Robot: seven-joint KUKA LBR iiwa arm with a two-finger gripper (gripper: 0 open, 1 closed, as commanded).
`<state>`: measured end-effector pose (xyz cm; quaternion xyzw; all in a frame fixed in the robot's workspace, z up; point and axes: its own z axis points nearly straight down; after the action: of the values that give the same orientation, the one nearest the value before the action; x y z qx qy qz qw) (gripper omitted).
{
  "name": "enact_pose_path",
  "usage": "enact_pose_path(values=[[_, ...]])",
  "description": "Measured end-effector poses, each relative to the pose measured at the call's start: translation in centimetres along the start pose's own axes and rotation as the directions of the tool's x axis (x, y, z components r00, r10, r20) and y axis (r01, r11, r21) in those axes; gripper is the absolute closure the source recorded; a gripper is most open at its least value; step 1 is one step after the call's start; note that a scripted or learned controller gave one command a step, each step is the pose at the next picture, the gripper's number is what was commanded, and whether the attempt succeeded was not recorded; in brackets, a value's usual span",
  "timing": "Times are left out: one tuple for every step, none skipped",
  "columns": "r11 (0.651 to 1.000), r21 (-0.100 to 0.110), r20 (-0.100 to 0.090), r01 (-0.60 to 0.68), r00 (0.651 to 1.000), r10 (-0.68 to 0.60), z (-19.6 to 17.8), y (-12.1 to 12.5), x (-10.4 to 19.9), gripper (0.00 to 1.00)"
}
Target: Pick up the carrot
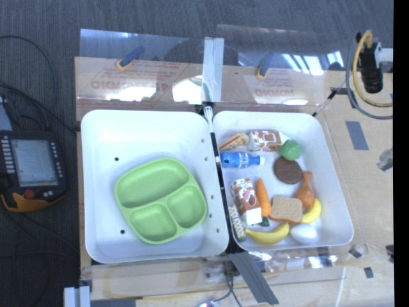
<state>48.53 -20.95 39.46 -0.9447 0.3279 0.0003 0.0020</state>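
Camera view: tan bench (367, 178), carpet (38, 18), carrot (262, 196)

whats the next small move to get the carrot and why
Probably swing the gripper in over the right bin to hover above the carrot: it lies close between a packet and a bread slice, so alignment should come before descending.

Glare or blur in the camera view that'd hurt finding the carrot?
Camera view: strong glare on the clear panel behind the left bin, none on the carrot; right bin evenly lit, shadows faint; image slightly soft overall.
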Motion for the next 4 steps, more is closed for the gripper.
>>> enact_pose_path(values=[[0.914,0.002,0.005,0.406,0.914,-0.406,6.6,-2.4,1.5,1.0],[0.913,0.008,0.002,0.408,0.913,-0.408,5.6,-2.7,1.5,1.0],[0.912,0.017,0.003,0.41,0.912,-0.41,4.8,-3.1,1.4,1.0],[0.91,0.026,0.002,0.413,0.91,-0.414,4.0,-3.5,1.3,1.0]])
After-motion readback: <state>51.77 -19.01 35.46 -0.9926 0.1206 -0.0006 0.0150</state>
